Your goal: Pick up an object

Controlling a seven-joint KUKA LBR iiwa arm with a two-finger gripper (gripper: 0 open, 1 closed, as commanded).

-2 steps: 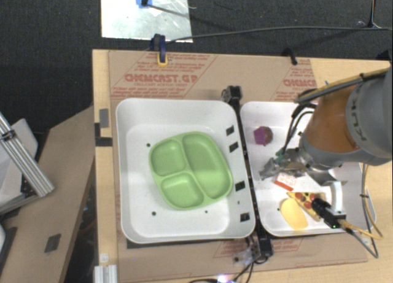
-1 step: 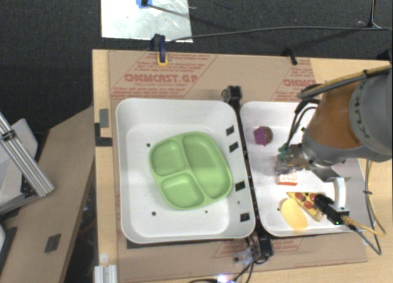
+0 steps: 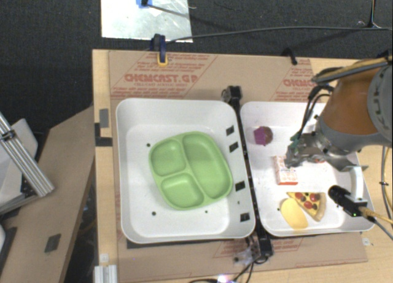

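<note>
Brown printed board (image 3: 184, 73) under two white bins (image 3: 132, 171); black backdrop behind.

A robot lab: taped cardboard bench (image 3: 184, 70), cables (image 3: 276, 29), aluminium rail (image 3: 24, 162) at the left edge.

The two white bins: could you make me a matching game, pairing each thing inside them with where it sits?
Things:
1. green plastic divided plate
2. small purple round object
3. toy pizza slice
4. small red and white box

Places:
A. right bin, far end
B. right bin, near end
C. left bin, middle
D. right bin, under the claw

Pairs: 1-C, 2-A, 3-B, 4-D
</note>
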